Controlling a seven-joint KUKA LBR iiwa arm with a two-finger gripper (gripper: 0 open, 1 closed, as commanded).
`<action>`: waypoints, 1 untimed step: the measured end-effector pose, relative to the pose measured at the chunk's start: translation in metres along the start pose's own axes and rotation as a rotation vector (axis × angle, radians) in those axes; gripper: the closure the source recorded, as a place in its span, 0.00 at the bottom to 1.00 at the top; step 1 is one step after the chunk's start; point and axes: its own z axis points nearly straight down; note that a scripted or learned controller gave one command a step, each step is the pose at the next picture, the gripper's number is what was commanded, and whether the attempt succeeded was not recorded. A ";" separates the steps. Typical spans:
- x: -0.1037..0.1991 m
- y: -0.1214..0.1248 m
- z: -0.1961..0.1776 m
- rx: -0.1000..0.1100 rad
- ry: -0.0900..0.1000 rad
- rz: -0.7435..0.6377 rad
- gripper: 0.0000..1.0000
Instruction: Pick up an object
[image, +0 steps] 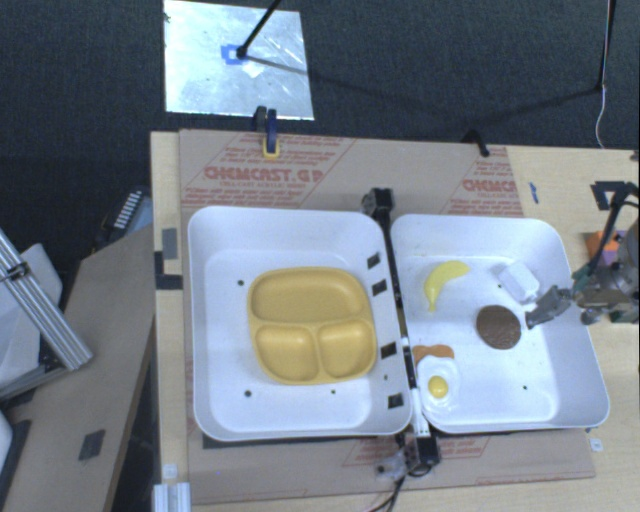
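The right bin (575, 400) holds several toy foods. A yellow banana (443, 279) lies at its upper left and a small white block (518, 281) at its upper right. A round brown patty (498, 327) sits near the middle. A fried egg (438, 385) and an orange strip (433, 352) lie at the lower left. My gripper (540, 309) reaches in over the bin's right side. It is just right of the patty and below the white block, with nothing seen held.
The left bin (215, 400) carries a yellow three-compartment plate (305, 325). A black divider with clips (390, 320) runs between the bins. Cardboard (300, 170) lies under both. The arm's wrist (612, 290) hangs over the right bin's right rim.
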 end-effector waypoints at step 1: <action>0.000 0.002 -0.005 -0.010 -0.003 -0.004 0.00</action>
